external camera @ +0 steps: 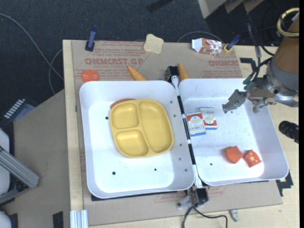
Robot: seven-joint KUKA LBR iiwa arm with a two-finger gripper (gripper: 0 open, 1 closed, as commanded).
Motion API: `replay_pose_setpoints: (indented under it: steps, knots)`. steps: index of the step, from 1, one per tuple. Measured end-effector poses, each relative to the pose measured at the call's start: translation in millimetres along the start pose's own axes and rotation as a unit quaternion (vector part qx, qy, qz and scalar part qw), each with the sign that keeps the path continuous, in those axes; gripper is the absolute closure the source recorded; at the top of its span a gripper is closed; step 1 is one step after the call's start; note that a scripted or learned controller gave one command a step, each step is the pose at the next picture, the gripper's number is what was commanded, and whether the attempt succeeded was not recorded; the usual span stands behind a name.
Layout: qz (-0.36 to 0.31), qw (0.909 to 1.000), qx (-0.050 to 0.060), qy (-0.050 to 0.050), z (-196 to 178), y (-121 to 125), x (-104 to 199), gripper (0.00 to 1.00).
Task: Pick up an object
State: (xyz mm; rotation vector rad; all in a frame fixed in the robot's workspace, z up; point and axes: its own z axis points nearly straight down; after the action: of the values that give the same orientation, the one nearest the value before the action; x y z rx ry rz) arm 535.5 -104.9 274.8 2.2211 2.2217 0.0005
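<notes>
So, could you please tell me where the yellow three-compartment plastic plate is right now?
The yellow three-compartment plastic plate lies in the left white bin, near its middle, covering a red object at its far edge.

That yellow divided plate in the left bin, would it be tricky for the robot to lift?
Probably. The yellow plate looks rigid, so it shouldn't flop. It is wide and shallow, lying flat, so the end effector would likely need its rim. Its smooth surface may slip, though it seems light.
</notes>
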Motion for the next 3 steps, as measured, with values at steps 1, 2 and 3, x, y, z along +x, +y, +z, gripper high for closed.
replay_pose_setpoints:
  steps: [1, 2, 3]
  knots:
    - [0.001, 1.0000, 0.002, 0.000, 116.2, -20.6, -35.3, 0.00]
    - [0.000, 1.0000, 0.001, 0.000, 190.5, -48.8, -36.2, 0.00]
    - [0.001, 1.0000, -0.001, 0.000, 180.7, -48.4, -36.1, 1.00]
